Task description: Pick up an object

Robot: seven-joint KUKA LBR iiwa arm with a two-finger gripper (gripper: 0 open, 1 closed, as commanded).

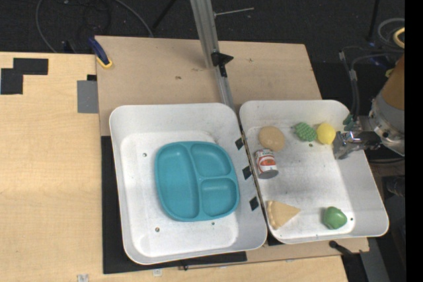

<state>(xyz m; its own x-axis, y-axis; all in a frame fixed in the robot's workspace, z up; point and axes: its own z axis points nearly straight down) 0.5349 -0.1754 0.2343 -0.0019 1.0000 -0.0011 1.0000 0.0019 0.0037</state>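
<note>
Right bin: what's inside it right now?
The right bin holds a tan round piece, a small can, a green ridged item, a yellow ball, a tan wedge and a green fruit. Whatever lies under them is covered.

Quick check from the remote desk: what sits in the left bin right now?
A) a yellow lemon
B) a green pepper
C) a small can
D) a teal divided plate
D: the teal divided plate lies flat in the left bin, while the lemon, can and green pepper are all in the right bin.
</note>
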